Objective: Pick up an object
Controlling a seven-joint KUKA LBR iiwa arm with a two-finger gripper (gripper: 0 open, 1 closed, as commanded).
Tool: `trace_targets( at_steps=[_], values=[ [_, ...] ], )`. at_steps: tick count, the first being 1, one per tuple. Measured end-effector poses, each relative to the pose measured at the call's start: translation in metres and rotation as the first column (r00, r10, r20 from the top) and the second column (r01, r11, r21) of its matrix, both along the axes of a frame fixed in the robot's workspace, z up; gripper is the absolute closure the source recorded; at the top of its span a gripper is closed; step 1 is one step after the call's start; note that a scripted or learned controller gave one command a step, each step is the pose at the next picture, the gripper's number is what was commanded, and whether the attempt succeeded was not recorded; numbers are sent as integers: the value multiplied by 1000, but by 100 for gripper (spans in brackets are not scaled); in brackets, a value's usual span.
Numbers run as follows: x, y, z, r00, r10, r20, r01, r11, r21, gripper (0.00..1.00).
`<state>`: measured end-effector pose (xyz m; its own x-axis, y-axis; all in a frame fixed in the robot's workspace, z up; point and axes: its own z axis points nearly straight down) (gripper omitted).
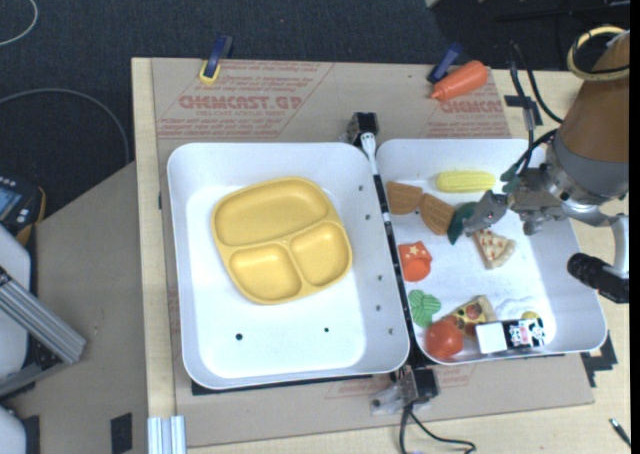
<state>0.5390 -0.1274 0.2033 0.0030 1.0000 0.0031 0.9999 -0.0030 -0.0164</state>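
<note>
Lettering "CHEMCAST GP" [240, 102] reads red on bench board [300, 82].

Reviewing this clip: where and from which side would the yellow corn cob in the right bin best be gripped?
The yellow toy corn cob lies flat, its long axis running left-right near the far wall of the right white bin. Probably best to come straight down and close the jaws across its narrow middle. The brown bread-like piece sits apart, so both long sides look free.
</note>
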Motion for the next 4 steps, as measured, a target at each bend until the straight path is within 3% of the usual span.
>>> trace_targets(
  at_steps=[1,3,4],
  values=[
    [3,0,8,1000,3,15,-3,1000,-2,0],
    [9,13,-97,1000,3,10,-3,1000,-1,0],
    [12,11,-115,1000,-1,26,1,1000,-8,0]
  ],
)
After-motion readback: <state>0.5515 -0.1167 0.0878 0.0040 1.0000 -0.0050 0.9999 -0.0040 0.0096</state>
